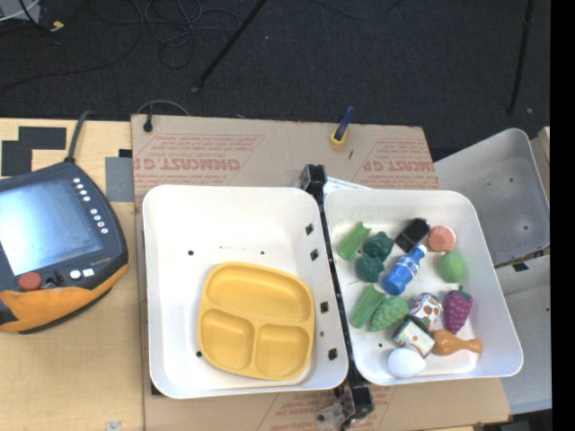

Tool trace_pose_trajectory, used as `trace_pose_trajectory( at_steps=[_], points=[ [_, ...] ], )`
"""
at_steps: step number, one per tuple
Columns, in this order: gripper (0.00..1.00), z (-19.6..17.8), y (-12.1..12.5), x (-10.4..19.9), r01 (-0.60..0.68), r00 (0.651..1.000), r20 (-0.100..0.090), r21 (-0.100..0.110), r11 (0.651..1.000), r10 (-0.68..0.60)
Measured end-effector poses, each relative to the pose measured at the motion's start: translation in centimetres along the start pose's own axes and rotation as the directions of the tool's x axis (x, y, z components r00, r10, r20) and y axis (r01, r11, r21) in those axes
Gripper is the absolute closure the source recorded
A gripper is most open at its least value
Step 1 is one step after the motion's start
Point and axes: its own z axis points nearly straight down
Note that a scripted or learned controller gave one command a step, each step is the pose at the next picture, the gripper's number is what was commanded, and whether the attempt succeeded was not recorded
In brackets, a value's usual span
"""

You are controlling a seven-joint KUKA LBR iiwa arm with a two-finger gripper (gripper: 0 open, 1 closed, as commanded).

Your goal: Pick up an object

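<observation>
The right bin [490, 268] holds several small toys. Among them are a blue bottle [404, 271], a black block [412, 233], a pink-orange ball [441, 238], a lime-green fruit [452, 267], purple grapes [457, 310], a white egg [406, 363], an orange drumstick [454, 344], a small carton [413, 332] and dark and light green vegetables [372, 257]. The left bin [180, 241] holds a yellow divided plate [256, 321], lying flat in its front half.
A teach pendant [54, 241] with a screen lies on the bench to the left of the bins. Both bins rest on a cardboard sheet [269, 155]. A grey metal plate [512, 187] sits at the right, behind the right bin.
</observation>
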Motion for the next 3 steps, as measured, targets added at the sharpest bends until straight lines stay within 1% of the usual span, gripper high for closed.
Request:
trace_pose_trajectory(
  at_steps=[2,3],
  points=[
    [1.0,-1.9,0.0,0.4,0.012,1.0,-0.002,0.007,1.0,-0.012],
    [1.0,3.6,-8.2,11.5,0.007,1.0,-0.006,0.01,1.0,-0.006]
  ],
)
